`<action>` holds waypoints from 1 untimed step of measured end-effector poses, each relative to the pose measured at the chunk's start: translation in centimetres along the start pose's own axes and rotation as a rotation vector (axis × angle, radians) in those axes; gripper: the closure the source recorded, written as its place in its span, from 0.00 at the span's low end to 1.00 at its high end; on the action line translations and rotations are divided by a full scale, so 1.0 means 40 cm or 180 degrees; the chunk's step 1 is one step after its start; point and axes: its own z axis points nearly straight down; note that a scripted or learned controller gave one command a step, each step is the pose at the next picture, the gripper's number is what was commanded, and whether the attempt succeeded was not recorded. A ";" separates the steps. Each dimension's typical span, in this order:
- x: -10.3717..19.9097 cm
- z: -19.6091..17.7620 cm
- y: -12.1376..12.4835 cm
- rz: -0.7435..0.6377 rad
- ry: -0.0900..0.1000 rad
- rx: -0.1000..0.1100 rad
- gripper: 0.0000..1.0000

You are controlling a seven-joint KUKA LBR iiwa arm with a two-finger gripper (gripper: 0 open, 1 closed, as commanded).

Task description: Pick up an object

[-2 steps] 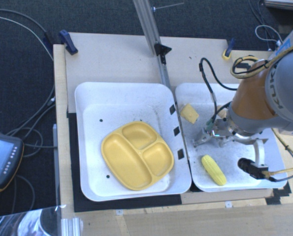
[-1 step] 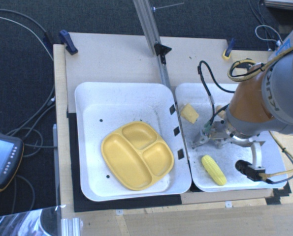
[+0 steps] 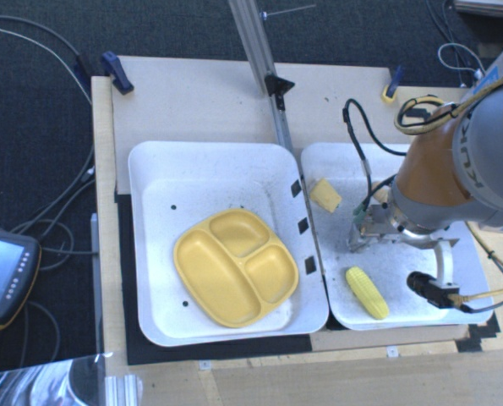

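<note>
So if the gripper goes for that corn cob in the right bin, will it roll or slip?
The corn cob looks rounded and tapered, so a sideways nudge would probably roll it. Its glossy, toy-like surface may slip between fingers. It lies clear of the cheese-like wedge.

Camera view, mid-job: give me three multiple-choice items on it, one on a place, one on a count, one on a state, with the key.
1. Where does the corn cob lie?
A. In the left bin
B. In the right bin, toward its near edge
C. On the bench outside the bins

2. How many compartments does the yellow plate have?
A. Two
B. Three
C. Five

3. How does the yellow plate rest?
A. Flat and face up in the left bin
B. Turned face down
C. Leaning on the bin wall

Key: 1 B, the cob rests on the floor of the right bin, nearer the front than the yellow wedge. 2 B, ridges split the plate into three wells. 3 A, its wells face the camera and it sits level on the bin floor.
</note>
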 end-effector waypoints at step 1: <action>0.002 -0.160 0.013 -0.0005 -0.0011 -0.0026 1.00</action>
